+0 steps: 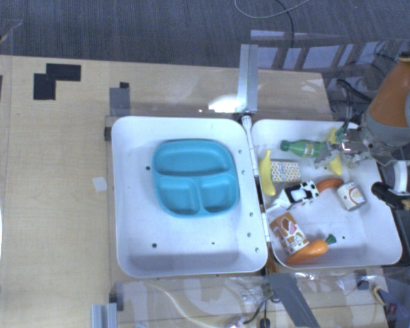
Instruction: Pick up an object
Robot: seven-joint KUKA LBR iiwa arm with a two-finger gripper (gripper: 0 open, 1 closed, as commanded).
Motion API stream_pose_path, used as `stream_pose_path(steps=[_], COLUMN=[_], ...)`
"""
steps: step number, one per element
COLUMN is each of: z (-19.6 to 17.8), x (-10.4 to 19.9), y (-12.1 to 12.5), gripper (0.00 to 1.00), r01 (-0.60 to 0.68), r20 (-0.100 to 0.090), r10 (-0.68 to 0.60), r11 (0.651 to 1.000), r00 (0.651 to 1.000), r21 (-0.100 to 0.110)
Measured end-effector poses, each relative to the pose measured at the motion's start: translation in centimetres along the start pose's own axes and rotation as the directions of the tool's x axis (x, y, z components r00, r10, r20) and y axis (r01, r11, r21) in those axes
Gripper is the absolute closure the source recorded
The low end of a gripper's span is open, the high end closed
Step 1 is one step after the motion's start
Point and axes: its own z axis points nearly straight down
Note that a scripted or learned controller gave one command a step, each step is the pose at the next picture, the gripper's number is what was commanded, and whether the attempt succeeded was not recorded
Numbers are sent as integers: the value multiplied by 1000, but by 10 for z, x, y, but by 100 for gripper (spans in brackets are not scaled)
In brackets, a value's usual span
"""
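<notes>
The right bin [376,241] holds several small objects. A green bottle [302,146] lies at its far side, with a yellow banana [266,173] and a small patterned box [285,171] beside it. A black-and-white toy cow [302,193], a printed carton [289,231] and an orange carrot [307,250] lie nearer the front. A small white cup [351,195] and an orange-red piece [329,182] sit to the right. My gripper [343,150] hangs low over the bin's far right part, just past the bottle's cap, with a yellow object [335,165] right at it.
The left bin [133,244] carries a blue divided plate [195,177]. A metal divider [253,183] separates the two bins. The arm's grey body with its orange band [396,94] comes in over the right bin's far right corner. Cables run behind the bins.
</notes>
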Motion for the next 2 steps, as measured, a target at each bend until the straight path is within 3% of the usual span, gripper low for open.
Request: stream_pose_path(steps=[1, 2], z=[-12, -95], x=[1, 61], y=[2, 47], gripper=[100, 100], r01=[4, 79], r20=[2, -1], r10=[-4, -79], r11=[1000, 997], r00=[1000, 997], r21=[-6, 7])
